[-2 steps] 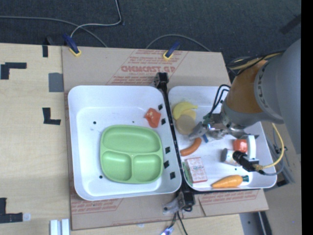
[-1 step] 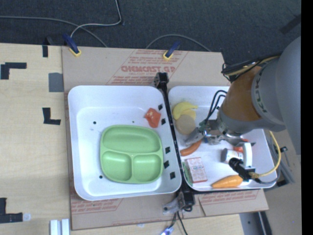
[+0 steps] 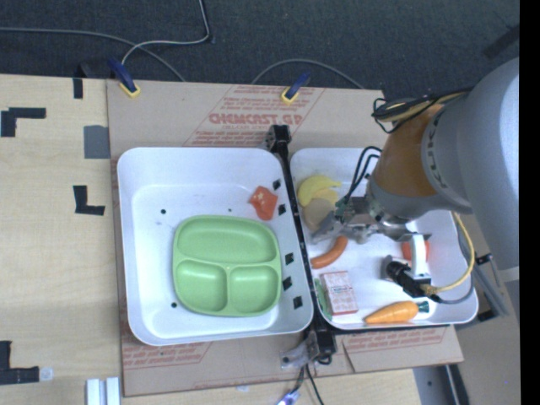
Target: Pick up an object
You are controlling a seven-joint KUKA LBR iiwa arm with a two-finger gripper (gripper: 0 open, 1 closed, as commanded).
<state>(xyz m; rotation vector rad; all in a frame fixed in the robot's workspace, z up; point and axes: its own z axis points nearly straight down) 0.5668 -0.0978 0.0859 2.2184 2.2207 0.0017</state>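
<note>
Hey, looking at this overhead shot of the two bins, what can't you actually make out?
- Gripper: the wrist blocks its fingers, so open or shut is unclear.
- Red object in the right bin: partly behind the arm, identity unclear.
- Small card: print too small to read.
- Yellow item: partly covered by the gripper, shape unclear.

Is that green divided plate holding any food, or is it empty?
Empty. The green plate lies flat in the left bin, all three compartments bare. The nearest item, a small red piece, sits outside it on the bin floor.
</note>
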